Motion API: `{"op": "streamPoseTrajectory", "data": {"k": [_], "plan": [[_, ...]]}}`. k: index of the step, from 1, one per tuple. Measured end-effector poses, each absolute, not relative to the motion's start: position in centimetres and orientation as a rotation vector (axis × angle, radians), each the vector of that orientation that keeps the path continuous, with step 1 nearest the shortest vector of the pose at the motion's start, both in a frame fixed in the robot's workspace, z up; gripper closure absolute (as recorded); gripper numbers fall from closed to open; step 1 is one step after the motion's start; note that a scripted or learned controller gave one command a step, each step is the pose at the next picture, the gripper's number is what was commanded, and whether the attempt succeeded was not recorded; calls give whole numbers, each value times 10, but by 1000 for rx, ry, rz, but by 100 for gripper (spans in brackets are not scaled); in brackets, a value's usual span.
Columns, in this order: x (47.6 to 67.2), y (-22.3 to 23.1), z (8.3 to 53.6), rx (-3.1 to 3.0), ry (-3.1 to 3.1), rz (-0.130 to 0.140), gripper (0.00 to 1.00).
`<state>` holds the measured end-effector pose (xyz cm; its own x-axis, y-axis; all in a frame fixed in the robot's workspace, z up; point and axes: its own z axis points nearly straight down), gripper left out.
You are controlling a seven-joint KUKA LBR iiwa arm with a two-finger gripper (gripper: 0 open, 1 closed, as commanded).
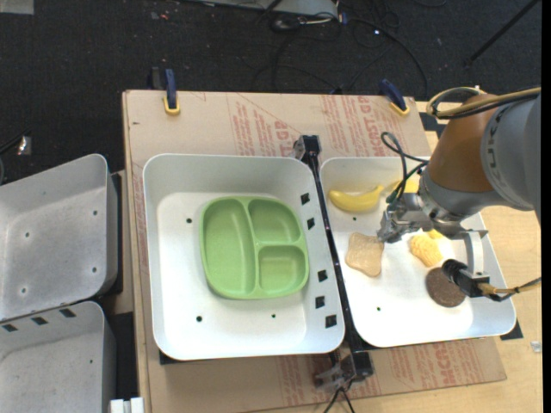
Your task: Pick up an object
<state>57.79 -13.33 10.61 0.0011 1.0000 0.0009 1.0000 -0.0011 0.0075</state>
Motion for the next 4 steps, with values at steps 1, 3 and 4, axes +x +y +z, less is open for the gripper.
{"op": "streamPoseTrajectory", "data": {"k": [1,3,4], "plan": [[589,-132,163,2214,2221,5,100],[601,-134,249,2214,2222,4,100],[578,-87,248,2216,2230,0,100]]}}
